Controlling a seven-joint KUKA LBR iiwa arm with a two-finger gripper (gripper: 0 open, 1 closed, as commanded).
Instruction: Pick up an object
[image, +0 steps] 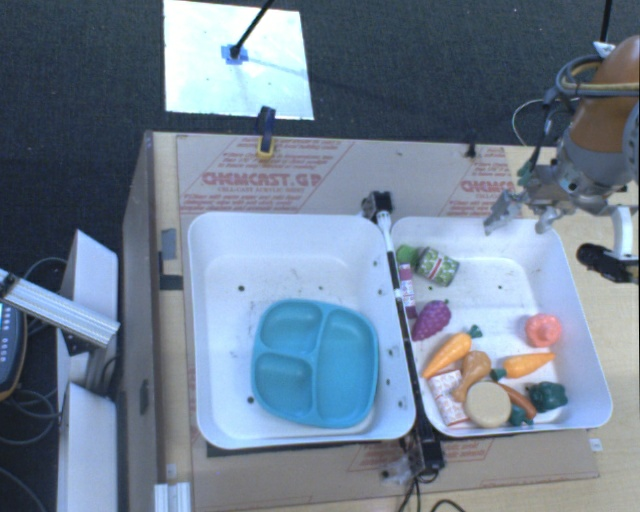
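Observation:
The right bin (586, 322) holds several toy foods: a green can (437, 265), purple grapes (431, 319), a carrot (447, 352), a pink-red round fruit (543, 329), a second carrot (524, 364), a tan round piece (489, 404) and dark green broccoli (547, 396). My gripper (521, 219) hangs over the bin's back right rim, above and behind the food. Its two fingers are spread apart, open, with nothing between them. The nearest item is the green can, to the left and nearer the camera.
The left bin (290, 228) holds a blue divided plate (314, 364). A black rail (398, 290) runs between the bins. A clamp (265, 134) sits on the cardboard behind the bins. Cables hang around the arm's orange band (606, 110).

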